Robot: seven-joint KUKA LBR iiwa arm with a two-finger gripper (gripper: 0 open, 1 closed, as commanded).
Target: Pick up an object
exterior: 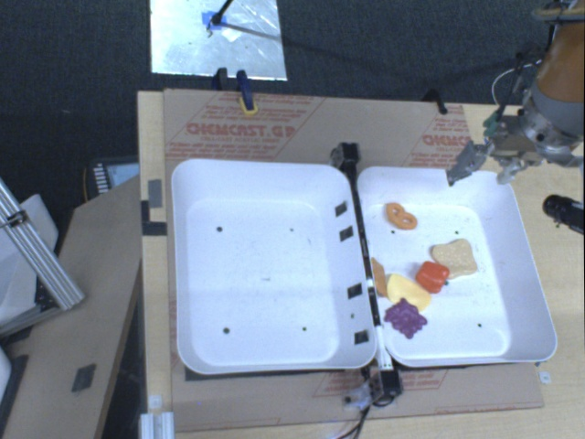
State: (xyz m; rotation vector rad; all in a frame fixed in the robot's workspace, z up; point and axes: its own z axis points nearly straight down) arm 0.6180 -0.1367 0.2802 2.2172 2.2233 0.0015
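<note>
Pincer [482, 164] is hovering open and empty over the right bin's [526, 245] far corner; approach is just beginning; pretzel [400, 216] is lying nearest, below-left of it, with bread slice [455, 257] and red pepper [432, 275] farther; next it needs descending squarely over one.

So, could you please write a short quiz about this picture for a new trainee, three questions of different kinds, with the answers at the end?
1. True or false: the pretzel lies in the left bin.
2. Multiple choice: which thing touches the red pepper? A) the bread slice B) the pretzel C) the blue clamp
3. Fill in: the claw hangs over the far edge of the ___ bin.

Key
1. False; it lies in the right bin.
2. A
3. right
</note>
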